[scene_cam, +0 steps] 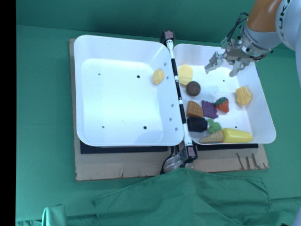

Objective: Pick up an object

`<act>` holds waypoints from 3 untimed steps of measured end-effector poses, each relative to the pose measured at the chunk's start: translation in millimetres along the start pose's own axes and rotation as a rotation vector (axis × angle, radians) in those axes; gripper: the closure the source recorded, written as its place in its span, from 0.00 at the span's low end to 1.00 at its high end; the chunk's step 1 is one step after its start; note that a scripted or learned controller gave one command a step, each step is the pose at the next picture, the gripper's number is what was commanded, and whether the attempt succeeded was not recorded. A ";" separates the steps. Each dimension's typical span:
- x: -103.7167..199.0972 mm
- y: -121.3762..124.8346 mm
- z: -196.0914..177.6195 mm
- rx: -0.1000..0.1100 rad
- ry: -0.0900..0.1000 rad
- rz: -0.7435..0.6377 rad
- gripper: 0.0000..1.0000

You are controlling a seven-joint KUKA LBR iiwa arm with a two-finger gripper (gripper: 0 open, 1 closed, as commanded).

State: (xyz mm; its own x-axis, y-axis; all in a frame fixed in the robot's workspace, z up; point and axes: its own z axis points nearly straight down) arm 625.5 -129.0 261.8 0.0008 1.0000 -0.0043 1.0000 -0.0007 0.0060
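Observation:
My gripper [222,69] hovers over the far part of the right bin [263,119], fingers spread open with nothing between them. Below it in that bin lie several toy foods: a pale yellow disc [185,73], a brown ball [193,88], a waffle-like orange piece [194,109], a purple piece [209,109], a strawberry [222,104], a ridged yellow piece [243,95], a black item [197,124], a green broccoli [214,125], an ice-cream cone [212,137] and a yellow corn-like piece [236,135]. A small yellow piece [158,76] lies in the left bin [94,51].
A black-and-white divider rail [178,91] runs between the two bins. Both bins rest on a cardboard sheet [117,166] on the green bench. Rumpled green cloth [188,199] covers the front.

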 end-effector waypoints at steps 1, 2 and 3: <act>-49.7 -66.1 64.2 0.010 0.003 0.009 0.00; -48.6 -61.4 48.4 -0.004 -0.001 0.007 1.00; -59.6 -120.6 75.3 -0.017 -0.002 0.006 1.00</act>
State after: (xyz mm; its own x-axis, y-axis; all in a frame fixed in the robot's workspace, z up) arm 505.3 -188.8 186.0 0.0070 1.0000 -0.0066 0.9997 -0.0069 0.0226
